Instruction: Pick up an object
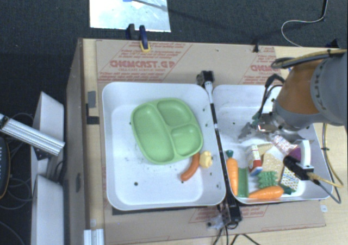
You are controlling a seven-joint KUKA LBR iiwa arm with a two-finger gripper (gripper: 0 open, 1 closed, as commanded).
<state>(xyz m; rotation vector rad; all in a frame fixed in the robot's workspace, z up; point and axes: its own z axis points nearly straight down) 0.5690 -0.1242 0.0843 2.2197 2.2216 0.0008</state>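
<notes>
Dark speckled carpet runs all around our setup, with a brown protective sheet covering the desk (157, 59) and red print across it. On it we've got the two shallow white bins side by side. We see the left white bin (122, 184) holding a light green sectioned plastic plate (166, 130), which sits a bit toward the back. Just off the plate's front edge lies a small orange sausage-shaped toy (190, 169), with a little yellow toy (205, 158) touching its upper end.

Over the right white bin (234, 102) comes the big grey arm with its orange band (302, 89), reaching in from the right. Its gripper (255, 128) hangs low over the bare middle of that bin, and honestly we can't tell how the jaws stand from this angle, or whether anything sits between them.

All the pickable stuff is heaped in the front of that bin: an upright orange toy carrot (232, 172) by the left wall, a second orange carrot (266, 193) lying along the front, a green bristly piece (266, 179), a tan cracker-like square (272, 163), and a small red and white box (254, 158).
</notes>
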